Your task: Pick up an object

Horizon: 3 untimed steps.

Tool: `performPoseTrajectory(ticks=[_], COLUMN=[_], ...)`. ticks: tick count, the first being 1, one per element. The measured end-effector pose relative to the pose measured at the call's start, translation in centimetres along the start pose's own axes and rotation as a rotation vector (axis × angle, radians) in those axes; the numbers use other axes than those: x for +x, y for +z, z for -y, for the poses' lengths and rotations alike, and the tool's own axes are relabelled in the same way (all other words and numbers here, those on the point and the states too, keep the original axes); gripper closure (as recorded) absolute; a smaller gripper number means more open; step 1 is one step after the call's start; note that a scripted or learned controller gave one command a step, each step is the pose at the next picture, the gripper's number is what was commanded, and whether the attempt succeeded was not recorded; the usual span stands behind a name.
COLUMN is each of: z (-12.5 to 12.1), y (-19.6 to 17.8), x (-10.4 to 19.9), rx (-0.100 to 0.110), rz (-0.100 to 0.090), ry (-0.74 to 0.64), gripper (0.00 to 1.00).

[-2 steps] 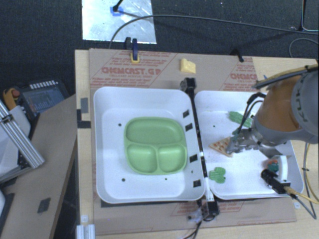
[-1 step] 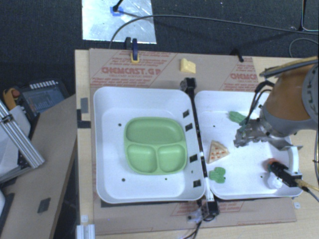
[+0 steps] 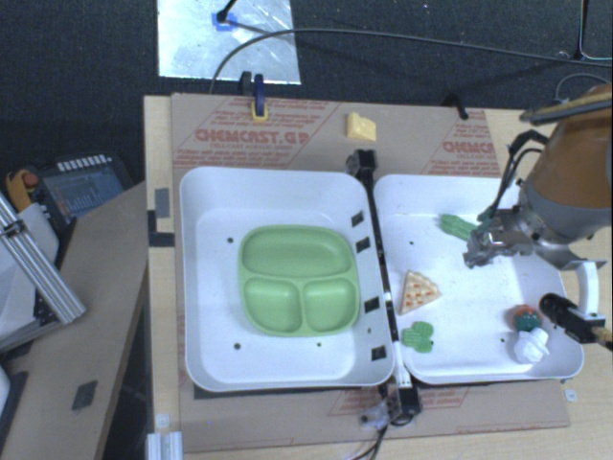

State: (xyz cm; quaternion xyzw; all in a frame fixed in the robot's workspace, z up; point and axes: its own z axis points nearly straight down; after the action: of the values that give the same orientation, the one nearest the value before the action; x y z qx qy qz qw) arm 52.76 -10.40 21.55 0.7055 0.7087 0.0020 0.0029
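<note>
My gripper [image 3: 482, 250] hangs low over the right bin [image 3: 450, 367], near its back middle. A long green toy vegetable [image 3: 457, 225] lies just left of and behind the gripper, close to it; whether they touch is unclear. A toy pizza slice [image 3: 418, 291] lies at the bin's left side, and a small green leafy toy [image 3: 418, 335] sits near the front left corner. At the front right lies a small toy in red, teal and white [image 3: 527, 334].
The left bin [image 3: 206, 257] holds a green divided plate [image 3: 297, 279]. A yellow cheese wedge [image 3: 361, 126] lies on the cardboard behind the bins. A blue and yellow clamp [image 3: 258, 97] stands at the back edge. The arm's orange and grey body [image 3: 575, 175] looms over the right bin's right side.
</note>
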Motion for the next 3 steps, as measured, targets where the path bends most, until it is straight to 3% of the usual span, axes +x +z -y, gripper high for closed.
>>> performPoseTrajectory(ticks=[3], z=[-3.1], y=[0.3], x=[15.6], rx=[0.005], rz=[-0.003], ry=[-0.005], gripper=[1.00])
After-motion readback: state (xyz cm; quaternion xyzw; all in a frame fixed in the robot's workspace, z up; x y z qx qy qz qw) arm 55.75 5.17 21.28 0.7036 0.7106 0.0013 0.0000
